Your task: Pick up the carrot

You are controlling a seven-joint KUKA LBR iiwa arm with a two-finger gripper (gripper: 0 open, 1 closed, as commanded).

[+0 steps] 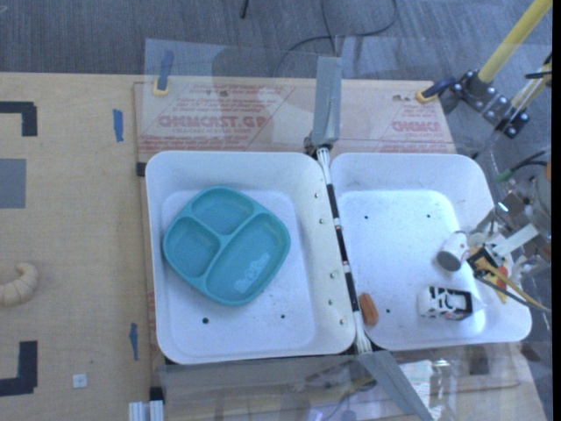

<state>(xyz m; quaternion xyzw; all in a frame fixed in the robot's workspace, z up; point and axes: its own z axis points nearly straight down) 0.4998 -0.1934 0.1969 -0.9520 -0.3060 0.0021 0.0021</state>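
Observation:
The carrot (368, 309) is a small orange piece lying in the right bin (394, 191), against its left wall near the front corner. My gripper (487, 254) shows partly at the right bin's right rim, far to the right of the carrot and apart from it. Close to the gripper's left lies a small white cylinder (452, 251). Nothing of the carrot is near the gripper.
A black-and-white toy (447, 303) lies at the right bin's front right. The left bin (175, 323) holds a teal divided plate (228, 245). A yellow-handled clamp (491, 86) stands behind the right bin. A pale curved object (17, 284) lies on the bench at far left.

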